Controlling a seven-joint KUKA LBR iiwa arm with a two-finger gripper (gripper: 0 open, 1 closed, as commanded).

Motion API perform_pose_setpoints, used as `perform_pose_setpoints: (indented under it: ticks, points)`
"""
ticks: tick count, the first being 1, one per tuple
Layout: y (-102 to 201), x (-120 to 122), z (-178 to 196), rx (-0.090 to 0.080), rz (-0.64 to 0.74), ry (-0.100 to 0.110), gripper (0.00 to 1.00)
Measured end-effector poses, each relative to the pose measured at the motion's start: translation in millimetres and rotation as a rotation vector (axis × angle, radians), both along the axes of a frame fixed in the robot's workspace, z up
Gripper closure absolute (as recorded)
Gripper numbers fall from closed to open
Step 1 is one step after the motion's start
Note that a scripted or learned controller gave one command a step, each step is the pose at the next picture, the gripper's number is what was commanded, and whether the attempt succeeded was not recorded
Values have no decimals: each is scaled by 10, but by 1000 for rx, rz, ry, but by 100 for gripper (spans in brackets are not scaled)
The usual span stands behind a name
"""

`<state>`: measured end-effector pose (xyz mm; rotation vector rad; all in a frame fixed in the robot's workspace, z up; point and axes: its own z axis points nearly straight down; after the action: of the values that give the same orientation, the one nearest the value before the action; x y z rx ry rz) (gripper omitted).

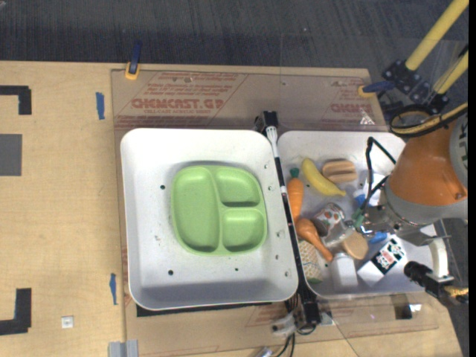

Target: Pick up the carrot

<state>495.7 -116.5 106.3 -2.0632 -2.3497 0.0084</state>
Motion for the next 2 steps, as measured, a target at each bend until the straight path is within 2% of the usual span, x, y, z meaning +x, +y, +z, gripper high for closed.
perform_pose_setpoints:
  ticks: [1,2]
  points:
    - [111,-126,-167,-7,-121,-25,0]
    - [182,35,-168,-10,-560,-35,0]
